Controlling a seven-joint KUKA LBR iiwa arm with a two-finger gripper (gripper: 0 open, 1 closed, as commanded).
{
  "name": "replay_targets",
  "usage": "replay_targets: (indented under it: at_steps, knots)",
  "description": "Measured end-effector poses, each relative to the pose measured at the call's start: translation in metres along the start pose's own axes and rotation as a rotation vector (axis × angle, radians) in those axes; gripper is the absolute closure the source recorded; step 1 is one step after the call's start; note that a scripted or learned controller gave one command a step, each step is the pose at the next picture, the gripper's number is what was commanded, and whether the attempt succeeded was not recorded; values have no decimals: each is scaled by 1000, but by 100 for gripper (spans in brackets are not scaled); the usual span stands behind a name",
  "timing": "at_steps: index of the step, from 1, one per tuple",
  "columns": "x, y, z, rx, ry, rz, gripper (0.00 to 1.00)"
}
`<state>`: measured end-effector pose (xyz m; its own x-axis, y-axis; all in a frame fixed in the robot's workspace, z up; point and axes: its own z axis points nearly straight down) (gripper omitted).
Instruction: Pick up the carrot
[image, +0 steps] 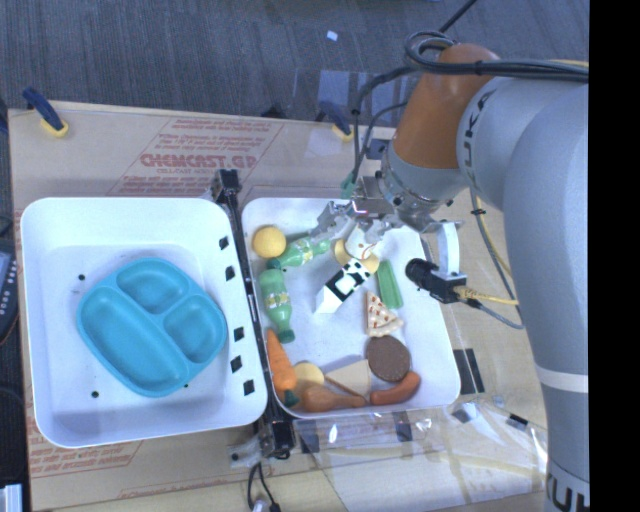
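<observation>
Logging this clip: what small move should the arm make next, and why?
Probably travel toward the near-left corner of the right bin. The gripper sits at the far side above the milk carton, while the carrot lies along the left wall.

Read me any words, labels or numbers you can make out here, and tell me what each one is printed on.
"CHEMCAST GP": large red print on the brown protective paper under the bins.
Smaller red lines above and below it, and along the paper's lower left edge: too blurred to read.
Black-and-white patterned carton in the right bin: no legible text.
</observation>
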<state>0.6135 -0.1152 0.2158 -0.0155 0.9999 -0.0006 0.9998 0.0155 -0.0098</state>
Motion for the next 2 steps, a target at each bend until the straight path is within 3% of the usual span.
replay_targets:
  at_steps: [1, 2]
  knots:
    - [80, 19, 25, 6, 1, 39, 0]
    - [82, 27, -16, -2, -3, 288, 0]
